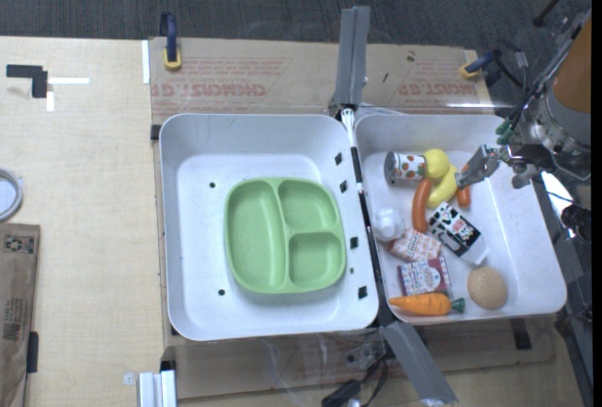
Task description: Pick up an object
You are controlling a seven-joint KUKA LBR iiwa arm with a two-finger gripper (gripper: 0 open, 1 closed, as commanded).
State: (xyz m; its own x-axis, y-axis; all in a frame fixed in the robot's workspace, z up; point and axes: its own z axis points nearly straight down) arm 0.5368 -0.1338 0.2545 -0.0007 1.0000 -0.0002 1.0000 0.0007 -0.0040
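Currently the end effector [480, 164] sits at 3 o'clock of the yellow duck [439, 172] in the right bin [546, 255]; I cannot tell its state. Risk: crowded toys, so closing may nudge the sausage [420, 203] or slip off.

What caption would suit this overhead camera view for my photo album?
Robot gripper poised by a yellow duck in a toy-filled right bin; green divided plate in the left bin.

Pale green divided plate [284, 235] in a white bin [179, 208], yellow rubber duck [438, 169], orange carrot [420, 305], black-and-white cow-patterned bottle [455, 230], tan ball [487, 288], red-dotted can [406, 167]
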